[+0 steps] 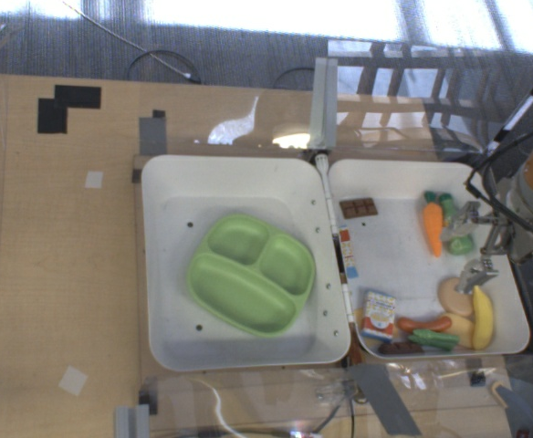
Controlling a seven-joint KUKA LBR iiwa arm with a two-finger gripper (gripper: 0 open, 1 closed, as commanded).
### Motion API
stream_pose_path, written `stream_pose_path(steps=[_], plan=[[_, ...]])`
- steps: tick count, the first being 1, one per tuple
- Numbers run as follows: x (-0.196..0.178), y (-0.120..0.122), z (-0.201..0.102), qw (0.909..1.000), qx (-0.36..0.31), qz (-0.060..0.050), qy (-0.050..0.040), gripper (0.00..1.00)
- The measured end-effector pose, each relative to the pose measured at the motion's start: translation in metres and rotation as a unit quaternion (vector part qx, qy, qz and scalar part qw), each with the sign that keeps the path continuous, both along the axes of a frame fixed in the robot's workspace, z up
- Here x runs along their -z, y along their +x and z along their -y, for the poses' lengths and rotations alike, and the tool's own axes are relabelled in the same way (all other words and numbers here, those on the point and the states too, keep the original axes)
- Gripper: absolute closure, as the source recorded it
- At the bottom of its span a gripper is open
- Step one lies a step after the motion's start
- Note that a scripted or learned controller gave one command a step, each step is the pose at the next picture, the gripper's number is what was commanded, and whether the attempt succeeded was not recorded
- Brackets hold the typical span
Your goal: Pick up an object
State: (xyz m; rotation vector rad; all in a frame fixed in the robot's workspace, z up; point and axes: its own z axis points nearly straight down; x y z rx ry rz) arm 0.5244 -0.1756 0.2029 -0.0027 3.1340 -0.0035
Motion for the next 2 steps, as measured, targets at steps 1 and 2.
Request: stream_pose_path(steps=[1,2], plan=[[0.105,0.06,0.006,0.9966,0.083,-0.003,0.0022,0.0],[0.088,0.065,0.006,0.9969,0.079,0.005,0.0004,1.0]])
